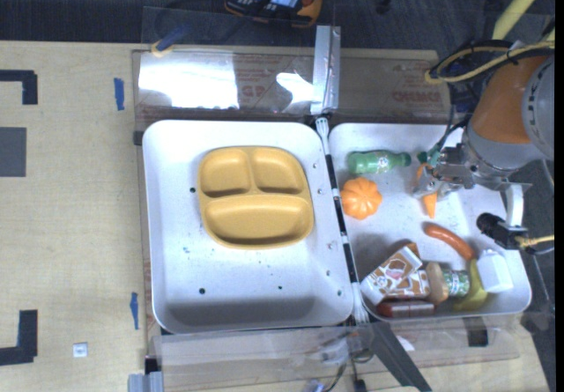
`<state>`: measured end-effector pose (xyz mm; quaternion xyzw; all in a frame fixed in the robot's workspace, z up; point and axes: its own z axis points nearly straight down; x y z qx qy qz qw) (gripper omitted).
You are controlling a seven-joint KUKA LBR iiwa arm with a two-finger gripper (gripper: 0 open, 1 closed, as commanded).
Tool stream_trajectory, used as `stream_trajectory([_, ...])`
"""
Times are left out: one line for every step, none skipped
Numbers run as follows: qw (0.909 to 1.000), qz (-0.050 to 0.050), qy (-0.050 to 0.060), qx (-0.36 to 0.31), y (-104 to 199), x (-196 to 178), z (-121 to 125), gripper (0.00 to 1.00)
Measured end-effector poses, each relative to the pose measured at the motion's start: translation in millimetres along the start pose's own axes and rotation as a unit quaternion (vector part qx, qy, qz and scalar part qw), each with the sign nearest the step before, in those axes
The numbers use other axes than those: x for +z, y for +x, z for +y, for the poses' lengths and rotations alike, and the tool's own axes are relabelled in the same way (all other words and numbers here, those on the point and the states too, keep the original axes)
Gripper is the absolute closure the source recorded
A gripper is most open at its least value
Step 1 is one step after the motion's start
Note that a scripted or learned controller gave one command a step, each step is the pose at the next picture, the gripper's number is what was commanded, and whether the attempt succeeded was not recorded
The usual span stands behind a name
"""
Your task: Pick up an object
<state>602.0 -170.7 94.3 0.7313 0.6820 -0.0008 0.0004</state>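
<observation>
Down in the right bin (pixel 518 298) with the gripper (pixel 438 177), low over the upper right part of the floor. Reaching in from the right, grey arm with its orange band (pixel 504 108) bent above the bin's far corner. Right under the gripper, a small orange piece (pixel 429 203), poking out below and to the left of the metal, touching it or very nearly. Open or closed? Cannot tell from up here, too much hidden by the wrist. No saying whether the piece is gripped or merely beside the tool.

Just to the left, a green bottle (pixel 377 161) lying on its side by the far wall. Nearer, an orange pumpkin (pixel 361 197) close to the divider. Below the gripper, an orange-red sausage (pixel 449 240), slanted, well apart from the pumpkin. Along the near wall, a brown-and-white carton (pixel 397 274) tipped against a green-labelled bottle (pixel 454 283).

Over in the left bin (pixel 167 232), a yellow divided plate (pixel 256 195), flat and upright.
</observation>
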Motion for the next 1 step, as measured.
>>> stream_trajectory([0.9996,0.0,0.0,-0.027,31.2,-93.6,17.8,1.0])
